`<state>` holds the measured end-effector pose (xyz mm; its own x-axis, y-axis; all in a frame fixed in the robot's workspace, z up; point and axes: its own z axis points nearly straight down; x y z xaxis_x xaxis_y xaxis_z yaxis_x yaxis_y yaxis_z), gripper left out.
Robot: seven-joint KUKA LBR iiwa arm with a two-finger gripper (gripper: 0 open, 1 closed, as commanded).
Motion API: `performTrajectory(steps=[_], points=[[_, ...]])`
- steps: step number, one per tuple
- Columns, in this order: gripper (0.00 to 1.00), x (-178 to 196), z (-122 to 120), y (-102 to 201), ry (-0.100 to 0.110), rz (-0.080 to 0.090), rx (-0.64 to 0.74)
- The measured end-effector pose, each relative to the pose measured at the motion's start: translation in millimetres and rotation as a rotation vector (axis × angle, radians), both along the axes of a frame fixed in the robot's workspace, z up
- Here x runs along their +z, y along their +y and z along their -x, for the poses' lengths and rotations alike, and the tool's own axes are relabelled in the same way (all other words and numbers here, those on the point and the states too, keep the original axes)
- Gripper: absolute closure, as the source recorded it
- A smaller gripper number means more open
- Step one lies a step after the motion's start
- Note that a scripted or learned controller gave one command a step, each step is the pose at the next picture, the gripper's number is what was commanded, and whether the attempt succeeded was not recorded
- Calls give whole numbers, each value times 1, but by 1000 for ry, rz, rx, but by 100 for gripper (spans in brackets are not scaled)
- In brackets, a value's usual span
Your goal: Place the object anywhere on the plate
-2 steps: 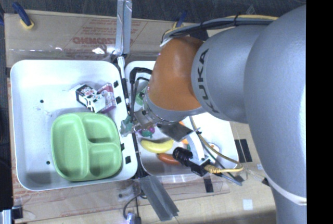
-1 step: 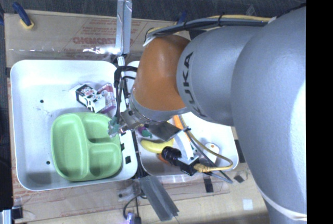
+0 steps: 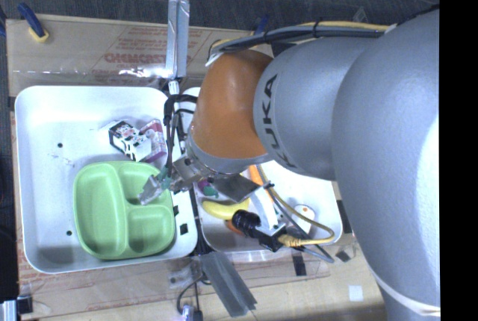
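A light green divided plate (image 3: 123,219) lies in the front part of the left white bin (image 3: 45,133). My gripper (image 3: 152,189) reaches in from the right and hangs low over the plate's right side, near the divider ridge. The arm's orange band and grey wrist hide whatever is behind it. At the gripper's tip I see a small grey-teal shape, and I cannot tell whether it is an object or part of the gripper. A black-and-white patterned item (image 3: 127,137) with a pink wrapper (image 3: 154,148) beside it lies just beyond the plate's far edge.
The right bin (image 3: 328,226) holds a yellow banana (image 3: 222,209), an orange stick-like piece (image 3: 255,175) and a small white round item (image 3: 304,212), much of it hidden by the arm. A black and yellow cable plug (image 3: 258,228) hangs over that bin. A metal post (image 3: 178,36) stands behind the bins.
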<state>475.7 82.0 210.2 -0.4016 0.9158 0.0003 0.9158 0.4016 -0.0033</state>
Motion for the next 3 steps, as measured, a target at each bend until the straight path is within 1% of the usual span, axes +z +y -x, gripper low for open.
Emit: performTrajectory(steps=[1, 2, 3], points=[[0, 125, -39, -52, -3, -1, 136], [100, 134, -39, -49, 0, -1, 148], [100, 10, -15, 37, 1, 0, 252]])
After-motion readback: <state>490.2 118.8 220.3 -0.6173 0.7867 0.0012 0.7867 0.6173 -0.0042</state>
